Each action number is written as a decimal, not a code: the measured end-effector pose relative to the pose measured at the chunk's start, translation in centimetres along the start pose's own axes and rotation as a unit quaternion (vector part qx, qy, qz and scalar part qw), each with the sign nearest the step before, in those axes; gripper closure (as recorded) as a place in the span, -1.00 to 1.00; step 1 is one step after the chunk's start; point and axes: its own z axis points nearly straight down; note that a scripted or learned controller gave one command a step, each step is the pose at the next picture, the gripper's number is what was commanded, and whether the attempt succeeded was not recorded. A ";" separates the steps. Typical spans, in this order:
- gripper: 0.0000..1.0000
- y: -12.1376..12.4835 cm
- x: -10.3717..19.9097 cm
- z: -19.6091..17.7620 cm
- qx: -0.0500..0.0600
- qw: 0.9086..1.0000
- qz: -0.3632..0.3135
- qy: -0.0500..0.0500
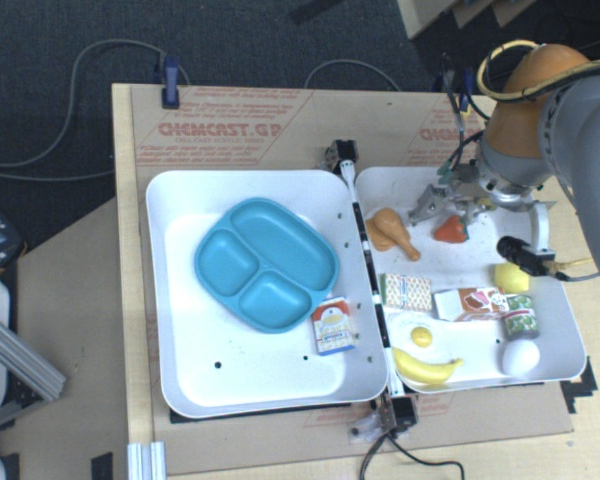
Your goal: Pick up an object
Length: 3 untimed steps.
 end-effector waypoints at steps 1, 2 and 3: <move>-1.00 -0.9 -1.6 -0.1 -0.001 1.000 0.002 -0.001; 1.00 -0.8 -1.5 -1.2 -0.002 1.000 0.002 -0.001; -1.00 -0.9 -1.5 -1.1 -0.002 1.000 0.002 -0.001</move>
